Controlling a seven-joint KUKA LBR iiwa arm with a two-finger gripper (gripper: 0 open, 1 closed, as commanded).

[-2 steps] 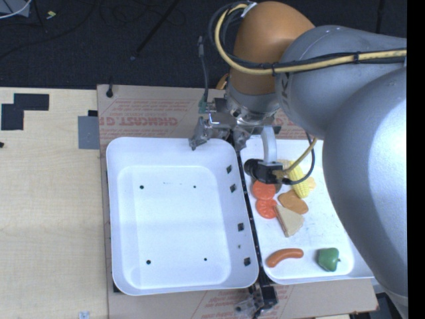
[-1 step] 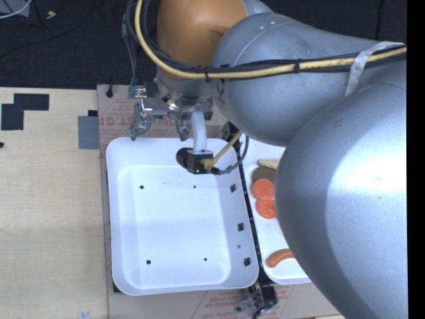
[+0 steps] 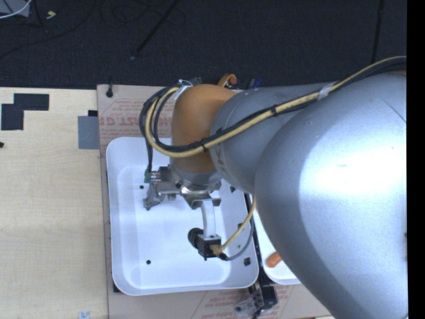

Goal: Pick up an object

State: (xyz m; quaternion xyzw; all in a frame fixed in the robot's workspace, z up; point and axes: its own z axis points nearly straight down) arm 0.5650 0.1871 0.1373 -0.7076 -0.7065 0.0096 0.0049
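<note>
So the arm (image 3: 319,178) is hanging right over the left bin (image 3: 133,244), with the gripper (image 3: 158,193) low near the middle of it. From this angle I honestly can't tell if it's open or closed, or if it's got anything. That bin has just a few dark specks (image 3: 147,262) in it, nothing worth grabbing.

The one real candidate I can see is a small orange thing (image 3: 273,260) in the right bin (image 3: 265,241), around 4 o'clock from the gripper and half tucked under the arm. My guess is it's light and easy to lift, but I can't tell if it's soft or hard. It's close to the bin wall, so I'd pinch across its narrow middle, coming straight down.
</note>
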